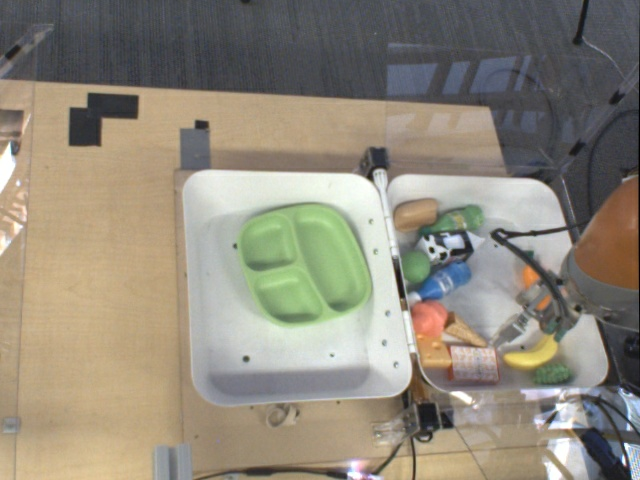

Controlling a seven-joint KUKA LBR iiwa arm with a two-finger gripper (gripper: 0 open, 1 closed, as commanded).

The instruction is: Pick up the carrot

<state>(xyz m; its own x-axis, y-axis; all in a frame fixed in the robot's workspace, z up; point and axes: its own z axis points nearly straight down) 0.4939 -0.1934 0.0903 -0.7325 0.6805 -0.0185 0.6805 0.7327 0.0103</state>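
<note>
The gripper point(528, 320) sits low in the right bin point(560, 208), lower right of the frame; whether it is open, I cannot tell. The carrot point(529, 276) lies just above it. Approach step: it needs centring over the carrot.

On the desk point(100, 298) sit two white bins side by side. The left bin point(290, 373) holds a green divided plate point(303, 263). The right bin point(580, 358) is crowded with toy food: a bread roll point(416, 212) at its 11 o'clock corner, a blue bottle point(443, 282) near its centre, a banana point(532, 354) toward 5 o'clock. The jaws point(528, 318) hang just above the banana, beside a small orange piece that may be the carrot point(528, 276).
</note>
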